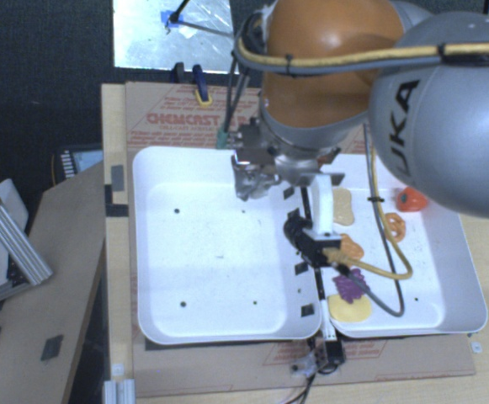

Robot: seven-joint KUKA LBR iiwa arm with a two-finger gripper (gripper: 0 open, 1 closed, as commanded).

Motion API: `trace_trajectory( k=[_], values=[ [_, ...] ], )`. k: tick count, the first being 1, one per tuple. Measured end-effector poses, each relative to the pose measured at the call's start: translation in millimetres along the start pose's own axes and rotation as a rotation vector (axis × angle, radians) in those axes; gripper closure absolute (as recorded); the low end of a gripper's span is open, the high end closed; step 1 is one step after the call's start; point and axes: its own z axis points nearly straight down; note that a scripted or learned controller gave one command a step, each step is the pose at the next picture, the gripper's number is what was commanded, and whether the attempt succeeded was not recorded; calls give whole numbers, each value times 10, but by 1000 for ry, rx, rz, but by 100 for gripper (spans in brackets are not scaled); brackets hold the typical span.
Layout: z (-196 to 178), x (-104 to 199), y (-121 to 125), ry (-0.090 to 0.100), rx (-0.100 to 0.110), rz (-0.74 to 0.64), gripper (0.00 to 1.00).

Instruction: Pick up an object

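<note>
Gripper: hangs low over the divide between bins; jaw state cannot be told. Right bin: purple grapes, yellow disc, orange piece, likely awaiting a grasp.

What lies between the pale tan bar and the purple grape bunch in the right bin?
In the camera view, an orange lump lies between bar and grapes.

Foil sheet well behind end effector; cardboard just behind; aluminium rail far left, off bench.
</note>
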Motion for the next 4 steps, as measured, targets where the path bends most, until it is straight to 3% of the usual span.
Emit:
trace_trajectory(
  k=[1, 2, 3, 4],
  values=[
    [-1577, -383, 124, 7, -28, 10, 100],
    [-552, 126, 63, 1, -3, 0, 100],
    [-731, -878, -370, 2, -11, 16, 100],
    [-1474, -497, -148, 6, -19, 2, 100]
  ],
)
